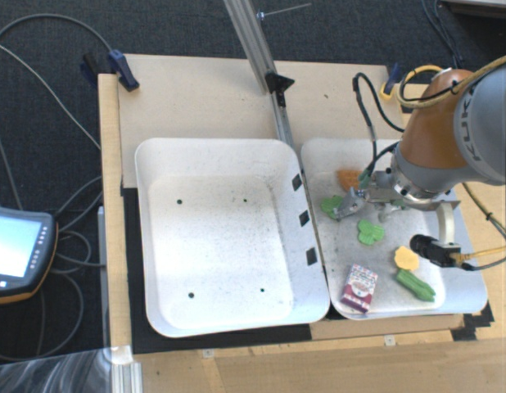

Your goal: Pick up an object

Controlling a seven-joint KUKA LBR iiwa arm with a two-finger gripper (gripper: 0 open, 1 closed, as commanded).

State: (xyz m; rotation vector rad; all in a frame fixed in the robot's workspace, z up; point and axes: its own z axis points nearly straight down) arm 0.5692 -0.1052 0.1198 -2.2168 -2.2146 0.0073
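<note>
My gripper [363, 206] hangs low over the right bin [464, 289], near its left-centre. Just left of it lies a small green piece [330, 207], touching or nearly touching the gripper's tip. A second green piece [370, 233] lies right below the gripper. An orange item [348, 177] sits behind it, partly hidden by the wrist. Toward the front lie a yellow piece [407, 259], a long green item [415, 285] and a red-and-white box [360, 287].
The left bin [212, 236] sits beside the right one, with a raised divider wall between them. A metal pole [251, 39] slants down to the bins' back edge. Cables trail off the arm at the right.
</note>
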